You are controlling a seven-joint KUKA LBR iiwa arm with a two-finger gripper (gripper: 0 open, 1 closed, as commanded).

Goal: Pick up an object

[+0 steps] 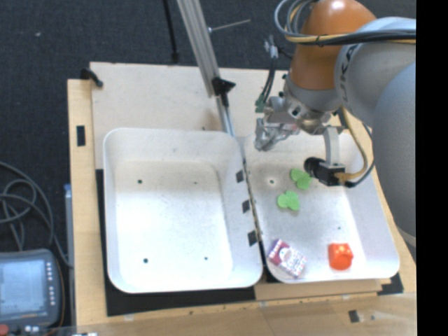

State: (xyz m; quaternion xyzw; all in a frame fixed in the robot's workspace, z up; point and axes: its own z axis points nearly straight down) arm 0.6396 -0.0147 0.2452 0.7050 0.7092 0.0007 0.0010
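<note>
- Dark carpet surrounds a pale wooden tabletop [168, 82]; two shallow white bins sit on it side by side
- And the claw [264, 140] is poised at the far left corner of the right bin [364, 208], pointing down beside the shared divider; whether its tips are apart or together cannot be told from this angle; nothing shows between them
- Above it, the orange band [325, 33] bulges over the wrist, grey arm [381, 75] sweeping in from the right; looped cables [294, 12] ride on top
- A black fitting [323, 170] hangs off the arm on a cable, just right of the claw and over the right bin
- Nearest pick candidates: two green pieces, one [301, 179] near the black fitting, the other [288, 201] just below it, both lying on the bin floor, near the claw but apart from it
- Further toward the near edge: a small red-and-white packet [288, 257] lies tilted at the near left corner of the right bin; an orange-red block [340, 255] sits to its right, well apart from the claw
- Left bin [175, 208]: speckled white floor, a few dark dots
- A slanted aluminium rail [199, 40] runs from the top edge down to the bins' far side, black clamp on it
- Far left, off the tabletop: grey cables [28, 194] and a handheld screen unit [28, 285] on the floor
</note>
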